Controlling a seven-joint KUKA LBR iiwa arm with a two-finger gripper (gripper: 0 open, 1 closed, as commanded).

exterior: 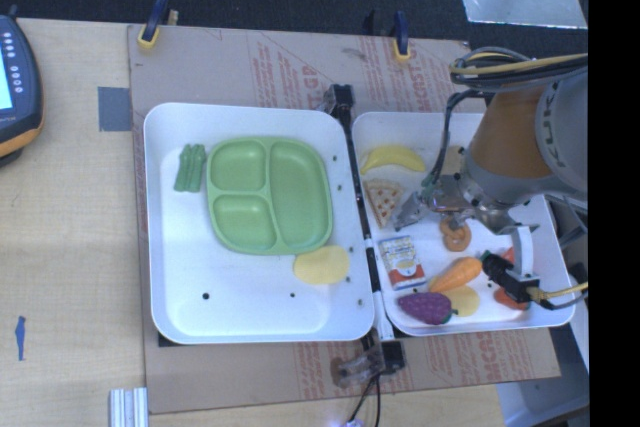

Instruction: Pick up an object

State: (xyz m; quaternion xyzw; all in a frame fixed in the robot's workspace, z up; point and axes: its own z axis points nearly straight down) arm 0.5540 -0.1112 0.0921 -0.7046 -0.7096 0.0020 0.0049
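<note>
1. Likeliest target: pizza slice toy [383, 200], flat in the right bin [560, 315], hard against that bin's left wall. Judgement only, since the task names no one object.
2. Gripper [415, 208] hangs just right of the pizza slice toy, fingers spread a little, nothing between them. Nothing held.
3. Toy banana [393, 157] just behind the pizza slice toy; small carton [399, 261] just in front of it.
4. Round cookie [456, 236] further right of the pizza slice toy, under the wrist; carrot [456, 274], purple grapes [426, 307] and a yellow piece [463, 301] beyond the carton.
5. Left bin [170, 215]: green divided plate [268, 193], green bean bundle [190, 167], yellow chip-like piece [321, 265], all well left of the pizza slice toy.
6. Step in hand, I'd say: approach, pre-grasp. No lift yet.
7. Next move calls for centring over the slice, descending, closing. The slice is thin and flat, wall close by, so a miss looks easy.
</note>
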